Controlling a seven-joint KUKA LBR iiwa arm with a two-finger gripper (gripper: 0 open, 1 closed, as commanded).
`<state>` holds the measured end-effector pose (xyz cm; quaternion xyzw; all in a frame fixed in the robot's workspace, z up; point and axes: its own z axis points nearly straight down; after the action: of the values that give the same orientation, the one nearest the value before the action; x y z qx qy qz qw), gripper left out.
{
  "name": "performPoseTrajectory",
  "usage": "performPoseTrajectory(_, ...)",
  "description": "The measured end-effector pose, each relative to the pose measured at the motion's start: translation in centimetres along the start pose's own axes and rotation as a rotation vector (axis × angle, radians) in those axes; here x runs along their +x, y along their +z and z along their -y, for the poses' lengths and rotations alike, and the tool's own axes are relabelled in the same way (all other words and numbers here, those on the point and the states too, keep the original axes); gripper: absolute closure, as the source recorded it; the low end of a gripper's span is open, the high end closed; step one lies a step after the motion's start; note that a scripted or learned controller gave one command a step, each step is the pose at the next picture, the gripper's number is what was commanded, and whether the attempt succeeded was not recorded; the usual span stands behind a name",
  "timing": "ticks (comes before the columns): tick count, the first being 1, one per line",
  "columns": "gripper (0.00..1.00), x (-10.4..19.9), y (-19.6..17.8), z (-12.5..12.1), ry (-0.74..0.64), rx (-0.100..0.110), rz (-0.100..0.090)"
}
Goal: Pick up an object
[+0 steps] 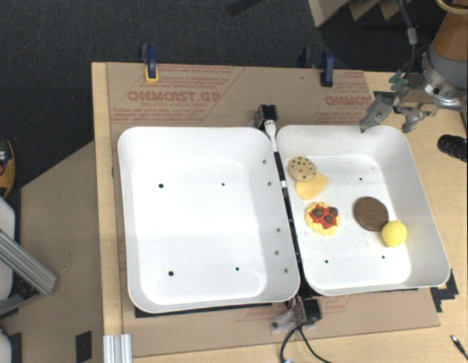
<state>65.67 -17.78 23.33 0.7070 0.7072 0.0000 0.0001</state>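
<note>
Two bins (203, 138), five food items (324, 219)

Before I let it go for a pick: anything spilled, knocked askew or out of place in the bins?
Nothing stands out. All five items lie inside the right bin: cookie, pale yellow piece, small pizza, brown disc, yellow ball. The gripper hovers at that bin's far rim.

The arm (451, 44) is cut off by the right edge.

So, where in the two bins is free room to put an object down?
The whole floor of the left white bin is bare. In the right white bin, the front strip is free; cookies, pastry and the yellow ball crowd its middle.
</note>
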Motion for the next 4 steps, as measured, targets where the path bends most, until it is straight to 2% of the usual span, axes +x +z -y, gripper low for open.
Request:
performPoseTrajectory(1,0.0,-1.0,11.7,2.0,0.002,0.011,-0.002)
performPoseTrajectory(2,1.0,-1.0,9.8,1.6,0.0,-0.004,0.002)
performPoseTrajectory(3,1.0,3.0,2.0,1.5,-0.005,-0.01,0.001)
performPoseTrajectory(4,1.0,7.4,-0.4,1.9,-0.005,-0.005,0.0)
